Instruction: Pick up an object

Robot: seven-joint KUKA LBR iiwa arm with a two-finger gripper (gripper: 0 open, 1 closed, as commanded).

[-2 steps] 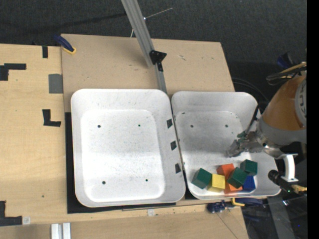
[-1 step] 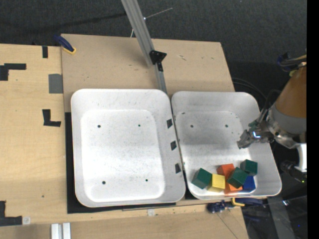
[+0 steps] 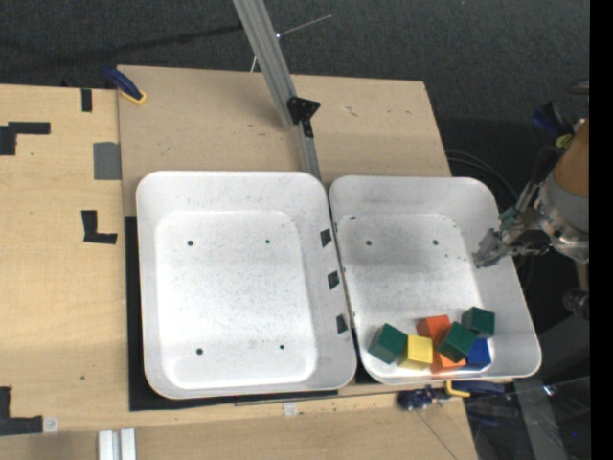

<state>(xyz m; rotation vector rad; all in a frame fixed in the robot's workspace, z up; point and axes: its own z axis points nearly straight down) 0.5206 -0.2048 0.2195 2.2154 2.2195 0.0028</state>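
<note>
At right bin's [image 3: 498,209] right rim: hand [image 3: 490,247] poised, grip state unreadable. Blocks [image 3: 436,341] heaped in that bin's near-right corner, well apart from hand, probably slid there. Left bin [image 3: 144,257] bare.

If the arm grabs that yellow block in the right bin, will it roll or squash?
The yellow block looks flat-sided, so it should sit rather than roll. It seems rigid and probably light. Packed against the green block and orange block, it may nudge them when lifted.

Arm [image 3: 573,175] cropped at right; fingers [image 3: 487,249] blurred.
</note>
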